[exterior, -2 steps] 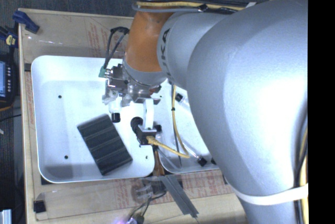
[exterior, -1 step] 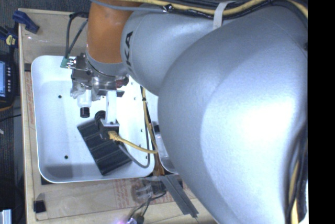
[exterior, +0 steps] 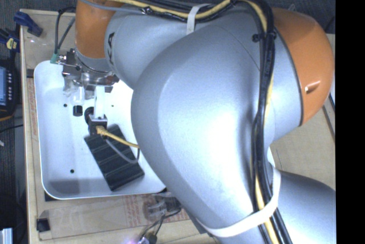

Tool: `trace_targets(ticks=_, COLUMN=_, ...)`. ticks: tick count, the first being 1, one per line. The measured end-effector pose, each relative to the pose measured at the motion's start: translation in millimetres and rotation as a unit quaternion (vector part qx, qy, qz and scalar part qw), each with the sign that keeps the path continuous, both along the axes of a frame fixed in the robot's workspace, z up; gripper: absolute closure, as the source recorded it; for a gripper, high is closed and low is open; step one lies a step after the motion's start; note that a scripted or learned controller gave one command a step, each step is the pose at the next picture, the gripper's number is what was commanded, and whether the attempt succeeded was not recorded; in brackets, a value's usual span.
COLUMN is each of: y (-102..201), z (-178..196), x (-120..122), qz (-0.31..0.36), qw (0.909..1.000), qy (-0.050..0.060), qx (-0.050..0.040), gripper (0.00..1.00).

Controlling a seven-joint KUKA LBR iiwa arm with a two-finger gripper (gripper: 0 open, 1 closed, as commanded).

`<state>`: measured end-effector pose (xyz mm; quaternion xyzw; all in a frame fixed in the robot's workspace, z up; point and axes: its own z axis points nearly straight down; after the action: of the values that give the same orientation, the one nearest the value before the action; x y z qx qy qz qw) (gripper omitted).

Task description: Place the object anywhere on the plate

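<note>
My gripper (exterior: pixel 81 89) hangs over the upper left part of the left white bin (exterior: pixel 48 123), close to its floor. I see nothing held in it. Just below it, a black ribbed block (exterior: pixel 116 162) lies slantwise over the bin floor, with a yellow cable crossing its upper end. I cannot tell whether the block rests on the floor or touches the gripper. The grey arm hides the middle and right of the bench.
The arm's large grey body and orange band (exterior: pixel 100 17) cover the view from the centre to the right. Small dark specks (exterior: pixel 72 170) dot the bin floor. Wooden bench edge (exterior: pixel 91 217) runs along the front; blue clamps (exterior: pixel 25 23) sit at the far left corner.
</note>
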<state>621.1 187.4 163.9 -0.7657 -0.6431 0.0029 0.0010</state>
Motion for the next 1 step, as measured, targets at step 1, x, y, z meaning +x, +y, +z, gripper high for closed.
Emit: trace_targets(ticks=1, y=2.2, z=163.3, x=-20.9, qz=0.055, qw=0.9985, qy=-0.002, qx=0.0015, gripper=1.00)
